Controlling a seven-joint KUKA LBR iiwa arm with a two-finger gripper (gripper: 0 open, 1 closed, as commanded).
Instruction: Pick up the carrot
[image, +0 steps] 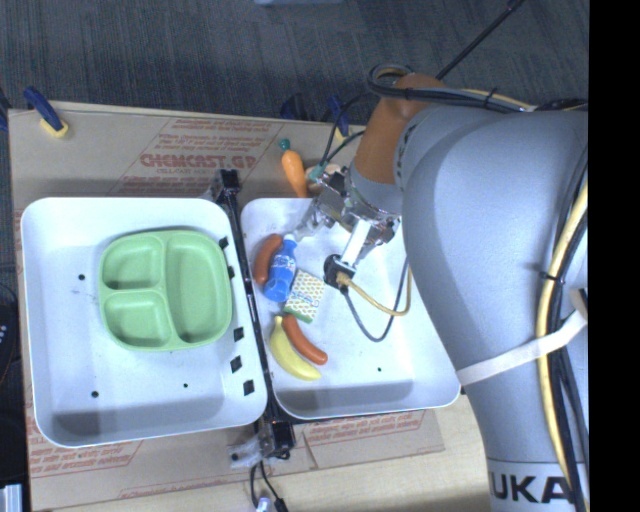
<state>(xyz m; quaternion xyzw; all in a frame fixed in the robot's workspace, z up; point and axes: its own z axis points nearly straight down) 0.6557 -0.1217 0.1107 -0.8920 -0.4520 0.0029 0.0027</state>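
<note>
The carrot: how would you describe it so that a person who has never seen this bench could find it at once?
Start at the right-hand shallow white bin and go to its far rim. The small orange carrot with a green tip lies just beyond that rim, on the brown cardboard, outside both bins. The two orange-red sausage-shaped toys and the yellow banana lie inside the bin; the carrot alone lies outside and has a green top.

Bulky smooth grey robot arm (490, 200) with an orange band (385, 135), black and yellow cables, white strap, partial "UKA" lettering.

A cardboard-covered bench (200, 150) bears two white bins (60, 300) and a carrot (293, 172).
</note>
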